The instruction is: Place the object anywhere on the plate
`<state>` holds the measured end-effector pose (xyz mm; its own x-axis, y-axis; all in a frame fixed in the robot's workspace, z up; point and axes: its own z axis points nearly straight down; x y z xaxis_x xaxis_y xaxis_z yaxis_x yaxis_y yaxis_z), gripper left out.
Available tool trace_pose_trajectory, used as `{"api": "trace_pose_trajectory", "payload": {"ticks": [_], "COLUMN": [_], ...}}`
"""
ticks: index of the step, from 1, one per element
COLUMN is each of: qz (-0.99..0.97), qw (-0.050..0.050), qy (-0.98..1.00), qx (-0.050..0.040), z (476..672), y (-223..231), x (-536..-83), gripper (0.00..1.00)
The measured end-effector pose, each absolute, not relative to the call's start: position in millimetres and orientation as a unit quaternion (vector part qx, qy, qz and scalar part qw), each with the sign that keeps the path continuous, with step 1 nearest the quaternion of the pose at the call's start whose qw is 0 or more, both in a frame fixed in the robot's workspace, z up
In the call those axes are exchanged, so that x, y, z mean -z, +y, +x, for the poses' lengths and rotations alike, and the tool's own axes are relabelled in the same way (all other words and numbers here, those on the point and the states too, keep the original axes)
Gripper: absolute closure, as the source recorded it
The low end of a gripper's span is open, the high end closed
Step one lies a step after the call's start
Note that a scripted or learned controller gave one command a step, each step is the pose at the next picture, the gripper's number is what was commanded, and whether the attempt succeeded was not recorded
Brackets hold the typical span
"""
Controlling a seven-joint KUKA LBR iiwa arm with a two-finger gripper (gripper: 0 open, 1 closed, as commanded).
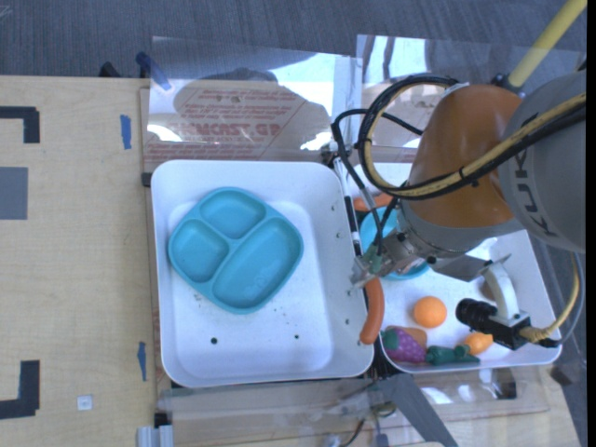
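A blue plate [237,248] with three compartments lies in the left bin [186,343], with nothing on it. My gripper [371,266] hangs at the left edge of the right bin [535,259], just right of the wall between the bins. Right below it lies an orange-red sausage [372,311], its upper end touching or nearly touching the gripper. The wrist and cables hide what is between the gripper's tips.
The right bin also holds an orange ball [429,312], purple grapes [406,344], a green piece [448,353], a small orange piece [477,343], a black part [479,315], and a blue item [402,254] half under the arm. Cables loop above the wrist.
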<state>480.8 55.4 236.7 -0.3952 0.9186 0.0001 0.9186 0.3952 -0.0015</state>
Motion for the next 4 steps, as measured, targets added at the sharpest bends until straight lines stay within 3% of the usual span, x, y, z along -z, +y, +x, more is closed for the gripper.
{"api": "trace_pose_trajectory", "payload": {"ticks": [1,2,3,4], "qz": [-0.551,-0.524,-0.532,-0.505], "qw": [0.004,-0.001,-0.005,-0.003], "qy": [-0.834,-0.852,-0.847,-0.863], "qx": [-0.0037,0.0004,0.0055,0.0029], "z": [530.4,597.2,622.4,569.6], "y": [106,132,150,177], "x": [-133,-126,-259,-308], "gripper": [1.0,1.0,1.0,1.0]}}
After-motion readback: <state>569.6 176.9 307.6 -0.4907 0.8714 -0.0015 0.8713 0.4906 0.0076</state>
